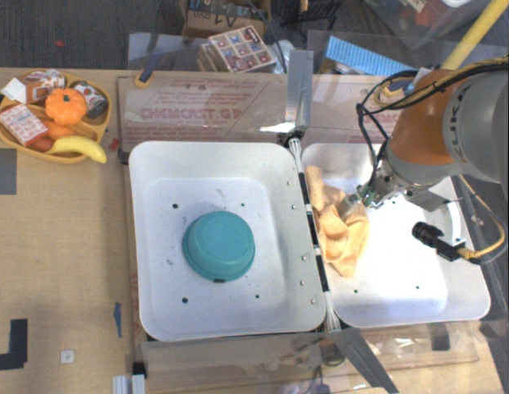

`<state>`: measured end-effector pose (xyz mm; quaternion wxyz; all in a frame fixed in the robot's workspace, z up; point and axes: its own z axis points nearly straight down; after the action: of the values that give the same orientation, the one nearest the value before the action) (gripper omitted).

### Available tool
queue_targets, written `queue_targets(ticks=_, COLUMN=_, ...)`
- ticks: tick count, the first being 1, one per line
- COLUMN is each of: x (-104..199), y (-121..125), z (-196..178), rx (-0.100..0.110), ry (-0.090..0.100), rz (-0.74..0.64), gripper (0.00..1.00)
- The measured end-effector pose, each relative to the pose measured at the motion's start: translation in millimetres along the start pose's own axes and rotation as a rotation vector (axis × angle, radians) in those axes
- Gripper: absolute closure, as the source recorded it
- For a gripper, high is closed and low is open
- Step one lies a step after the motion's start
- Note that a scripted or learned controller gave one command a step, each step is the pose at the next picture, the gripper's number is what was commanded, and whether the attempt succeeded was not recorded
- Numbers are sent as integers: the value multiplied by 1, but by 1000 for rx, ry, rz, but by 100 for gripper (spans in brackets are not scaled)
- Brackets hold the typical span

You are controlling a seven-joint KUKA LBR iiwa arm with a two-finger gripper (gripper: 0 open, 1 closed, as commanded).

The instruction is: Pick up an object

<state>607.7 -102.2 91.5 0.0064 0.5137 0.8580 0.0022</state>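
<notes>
The hand (354, 209) hides part of the yellow cloth (341, 235).

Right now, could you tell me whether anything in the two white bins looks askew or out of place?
The crumpled yellow-orange cloth lies bunched against the left wall of the right white bin, riding up toward the divider rather than lying flat. The gripper is at its upper edge. The teal round bowl sits upside down in the left white bin.

Teal bowl (219, 245) in left bin (148, 220), gripper (353, 209) on yellow cloth (341, 232)
</notes>
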Motion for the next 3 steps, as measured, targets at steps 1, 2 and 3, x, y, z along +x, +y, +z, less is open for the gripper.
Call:
queue_targets(ticks=1, x=5, y=-10, z=0, rx=-1, ry=1, rz=49, gripper=0)
queue_targets(ticks=2, x=6, y=-14, z=-1, rx=-3, ry=0, rz=-192, gripper=0)
queue_targets(ticks=3, x=9, y=-17, z=0, rx=1, ry=1, rz=34, gripper=0)
